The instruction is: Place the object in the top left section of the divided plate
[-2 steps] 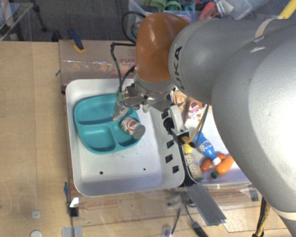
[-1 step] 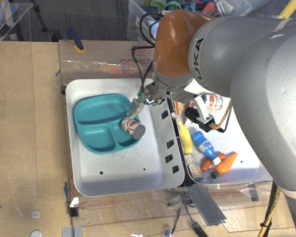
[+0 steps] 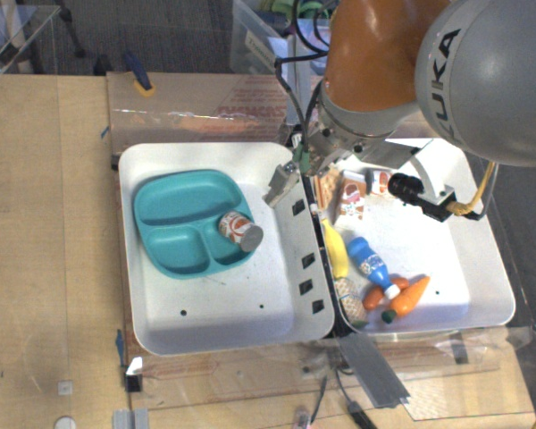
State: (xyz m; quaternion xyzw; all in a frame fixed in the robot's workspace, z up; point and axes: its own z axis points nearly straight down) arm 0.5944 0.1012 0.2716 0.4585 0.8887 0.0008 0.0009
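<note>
The grey KUKA arm (image 3: 447, 52) with its orange band fills the upper right, hanging over the ridge where the two white bins meet, and it leaves little free room above that ridge and above the upper part of the right bin (image 3: 482, 266). Taking the teal divided plate (image 3: 174, 204) as the landmark, the left bin (image 3: 205, 315) that holds it has a wide bare white floor below and to the right of the plate, and a thinner strip above it; the plate itself sits toward the bin's upper left, close to the rim on that side. The gripper (image 3: 295, 172) hangs just right of the plate, over the left bin's right edge, and whether its fingers are parted or closed, or have anything between them, cannot be told from this angle. The plate has one long section across its top and two smaller sections below; the top section is bare. A small can (image 3: 239, 230) with a red and white label lies on its side in the lower right section, its grey end leaning over the plate's right rim. Far to the right of the plate, past the ridge, the right bin holds a printed carton (image 3: 351, 197), a yellow banana (image 3: 337, 250), a blue bottle (image 3: 372, 264) with a white cap, and an orange carrot (image 3: 407, 295), all crowded against the bin's left wall.
</note>
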